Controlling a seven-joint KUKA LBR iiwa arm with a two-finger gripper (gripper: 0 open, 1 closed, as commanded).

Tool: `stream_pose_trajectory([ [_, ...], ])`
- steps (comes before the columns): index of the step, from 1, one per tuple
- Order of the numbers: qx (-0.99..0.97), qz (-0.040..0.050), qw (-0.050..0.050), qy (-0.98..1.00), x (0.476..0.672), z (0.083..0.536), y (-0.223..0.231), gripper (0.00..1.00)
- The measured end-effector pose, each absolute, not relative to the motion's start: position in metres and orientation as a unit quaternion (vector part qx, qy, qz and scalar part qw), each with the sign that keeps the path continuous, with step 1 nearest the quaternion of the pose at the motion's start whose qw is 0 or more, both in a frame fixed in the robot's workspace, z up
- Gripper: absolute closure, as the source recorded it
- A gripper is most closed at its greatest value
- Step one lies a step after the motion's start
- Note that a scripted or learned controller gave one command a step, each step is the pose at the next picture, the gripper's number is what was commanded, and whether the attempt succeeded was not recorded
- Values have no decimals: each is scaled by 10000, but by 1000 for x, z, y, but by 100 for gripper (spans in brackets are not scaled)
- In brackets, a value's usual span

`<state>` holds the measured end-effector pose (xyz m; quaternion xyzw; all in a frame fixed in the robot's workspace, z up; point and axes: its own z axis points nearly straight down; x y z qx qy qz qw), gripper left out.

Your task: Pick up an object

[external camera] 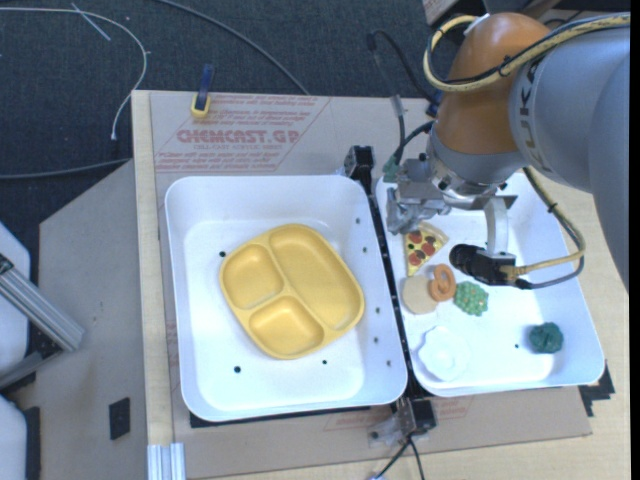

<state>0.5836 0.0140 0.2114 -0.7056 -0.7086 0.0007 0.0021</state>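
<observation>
Pizza slice (426, 246), toy, yellow with red spots, lies flat in the upper left part of the right bin (510, 366), close to the bin's left wall. Pincer (412, 213) sits just above it in the frame, over the bin's upper left corner. Nothing visibly held. Cannot tell whether the pincer is apart or together; the view from above hides that.

Just below the slice: tan disc (415, 298) with an orange round piece (441, 284) touching its upper right edge. Green leafy piece (471, 298) just right of the orange one. White round piece (442, 353) lower down, near the bin's bottom edge and hard to make out against the white floor. Dark green lump (546, 339) alone at lower right, well apart from the cluster.

Arm (585, 88), grey, enters from the upper right of the frame, with the orange band (490, 78) above the wrist.

Left bin (200, 228) touches the right bin along the centre seam. It holds a yellow divided plate (291, 290) with three compartments, lying tilted near the middle.

Both bins rest on a tan worktop (250, 138) with red lettering at the upper left. Small blue and yellow clip (204, 93) at the worktop's top edge. Dark floor (60, 88) beyond, with a thin pale cable (120, 8) across the upper left of the frame.
</observation>
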Motion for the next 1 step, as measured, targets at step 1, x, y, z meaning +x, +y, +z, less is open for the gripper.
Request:
stream_pose_trajectory([
  [1,-7057,11,26,-7085,556,210,59,100],
])
